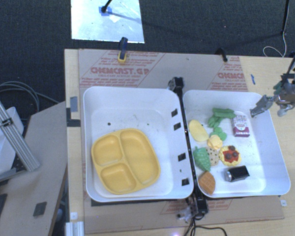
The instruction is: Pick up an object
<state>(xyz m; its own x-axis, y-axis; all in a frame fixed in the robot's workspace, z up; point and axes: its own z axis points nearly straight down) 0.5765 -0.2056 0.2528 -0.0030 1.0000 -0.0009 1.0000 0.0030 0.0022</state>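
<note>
My gripper [272,107] hangs over the right bin's far right edge, open, with nothing between its fingers. The right bin [270,146] holds several toy foods. Among them are a green leafy piece [221,116], a red and white carton [241,125] and a yellow lemon shape [198,131]. Nearer the front lie a pale yellow piece [215,142], a green textured piece [202,158], an orange disc with red spots [231,155], a black can [236,173] on its side and a brown bun [206,182]. The carton is the closest item, down and to the left of the fingers.
The left bin [137,100] holds a yellow divided plate [125,160]. Black clips [177,127] line the wall between the two bins. A silver sheet [106,13] lies on the dark floor beyond the bench. A metal frame [10,132] stands at the left.
</note>
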